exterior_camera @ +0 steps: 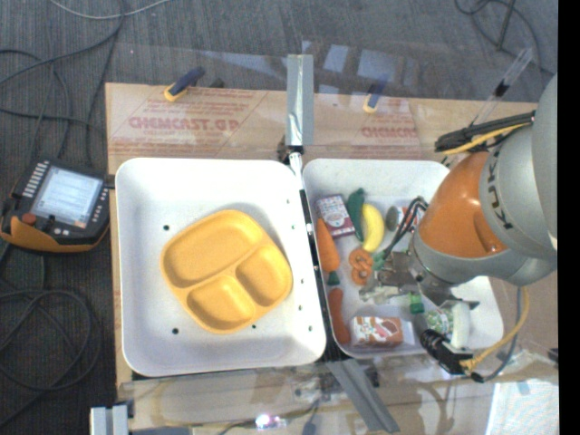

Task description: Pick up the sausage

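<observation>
Sausage (336, 314) lies along the left wall of the right bin (489, 320), a reddish-brown link below the carrot (327, 246) and just left of the red packet (376, 331). It rests on the bin floor with nothing gripping it, so by my reading the pick is not yet done: the approach, the closing and the lift all remain.

In the camera view the arm (471, 225) reaches in from the right and bends down over the middle of the right bin. The gripper (388, 273) hangs among the toys near the banana (372, 227) and the orange slice (361, 261), near the sausage but apart from it, up and to its right. Whether its jaws stand open or closed I cannot tell; the wrist and cables hide them, and nothing visibly sits in them.

Counts: two white bins, side by side. The left bin (145, 333) holds one yellow divided tray (227, 270). The right bin holds one sausage, one carrot, one banana, one dark green vegetable (356, 201), one small red-and-white carton (334, 213), one orange slice and one red packet; some small pieces under the arm are too hidden to name.
</observation>
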`<state>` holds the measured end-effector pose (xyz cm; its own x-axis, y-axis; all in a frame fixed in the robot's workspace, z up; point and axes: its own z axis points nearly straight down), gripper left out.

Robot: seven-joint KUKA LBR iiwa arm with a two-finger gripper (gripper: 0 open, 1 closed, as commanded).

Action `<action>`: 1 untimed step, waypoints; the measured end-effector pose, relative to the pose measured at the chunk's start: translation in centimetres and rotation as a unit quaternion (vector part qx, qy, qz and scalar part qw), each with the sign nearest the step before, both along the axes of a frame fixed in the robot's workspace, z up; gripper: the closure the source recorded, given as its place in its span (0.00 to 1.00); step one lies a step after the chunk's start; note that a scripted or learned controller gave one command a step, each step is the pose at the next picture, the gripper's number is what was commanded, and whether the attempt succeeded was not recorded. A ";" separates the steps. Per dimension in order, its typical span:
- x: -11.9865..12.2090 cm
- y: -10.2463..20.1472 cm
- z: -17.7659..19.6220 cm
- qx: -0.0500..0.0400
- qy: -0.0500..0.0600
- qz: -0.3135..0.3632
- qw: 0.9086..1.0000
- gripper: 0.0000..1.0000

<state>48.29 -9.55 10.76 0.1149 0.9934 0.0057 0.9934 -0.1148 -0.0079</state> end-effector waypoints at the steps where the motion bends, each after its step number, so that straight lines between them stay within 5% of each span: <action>1: 0.0 0.0 0.0 0.000 0.000 0.000 1.000 0.00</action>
